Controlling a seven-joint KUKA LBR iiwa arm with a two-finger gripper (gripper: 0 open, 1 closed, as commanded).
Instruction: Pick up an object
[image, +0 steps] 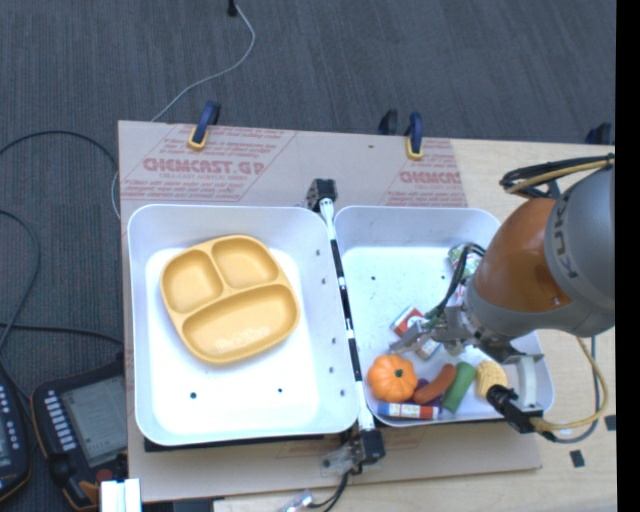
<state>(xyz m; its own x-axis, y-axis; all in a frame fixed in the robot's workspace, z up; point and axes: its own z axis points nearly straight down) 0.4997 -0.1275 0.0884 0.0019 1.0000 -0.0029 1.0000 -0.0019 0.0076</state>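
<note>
My fingers (432, 338) are low in the right bin (400, 225), tucked under my wrist and its orange band, and from this angle I can't tell how far apart they stand or whether anything sits between them. So I claim no hold on anything.

Just beside them, towards the divider, lies a small red and white packet (407, 322). Nearer the front wall the things to pick are crowded together: an orange pumpkin (392, 377), a red sausage-shaped piece (436, 385) touching it, a green stick (458, 388) leaning beside that, and a yellow corn-like piece (490, 377) at the far end. A thin red and white tube (410, 410) lies along the bin's front edge.

My call: this is the approach, with the grasp not yet proven. To do it well I'd choose one thing and not the heap. The pumpkin looks the best bet, round and standing a little apart on its left side, but it may roll, so I'd come straight down over its middle and close across its widest part. The packet is flat and looks hard to get under. Things against the wall leave little room, so I'd avoid those, then lift slowly.

Out in the left bin (140, 330), a yellow divided plate (230, 297) sits well apart; the bench (300, 160) carries both bins.
</note>
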